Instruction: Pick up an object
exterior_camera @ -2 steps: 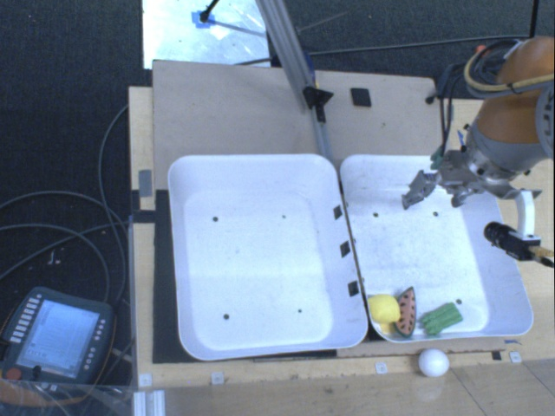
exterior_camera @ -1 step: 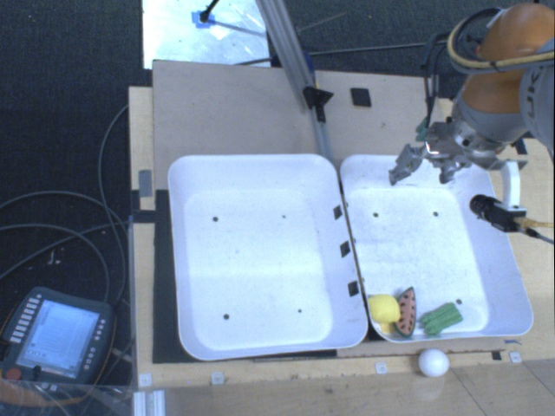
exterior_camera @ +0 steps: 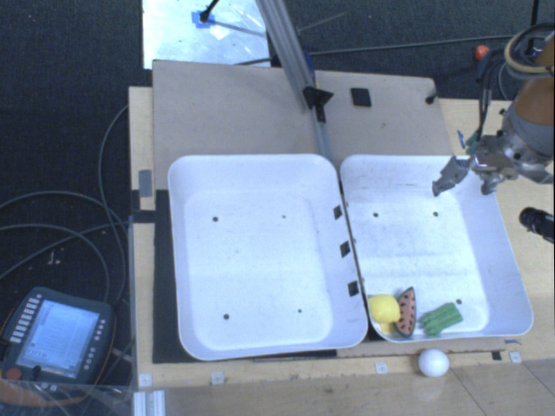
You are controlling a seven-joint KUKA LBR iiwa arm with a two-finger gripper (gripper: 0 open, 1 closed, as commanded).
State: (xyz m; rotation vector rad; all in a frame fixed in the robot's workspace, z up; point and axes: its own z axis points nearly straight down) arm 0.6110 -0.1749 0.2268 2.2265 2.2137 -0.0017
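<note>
The gripper (exterior_camera: 464, 177) hangs over the upper right part of the right bin (exterior_camera: 486, 232), its two fingers spread with nothing between them, one prong pointing toward the lower left over the white floor and the other just inside the bin's right rim. The things to pick from sit well apart from it, crowded into the lower left corner of that same bin: a yellow lemon-like piece (exterior_camera: 384, 308) against the dividing wall, a watermelon slice (exterior_camera: 405, 307) touching it on the right, and a green piece (exterior_camera: 440, 317) just beside the slice. To do the approach well, the arm would probably need to travel toward the bottom of the frame and come down over a single item; the green piece looks the easiest choice, since its right side is free, while the lemon is hemmed in by the wall and the slice. Closing across the green piece's narrow width seems wiser than along its length. The low front rim could catch a finger if the descent is too near the edge. A white ball (exterior_camera: 434, 362) lies outside the bin on the bench below, and the left bin (exterior_camera: 251, 250) sits across the divider. A teach pendant (exterior_camera: 52, 336) rests at the lower left.
</note>
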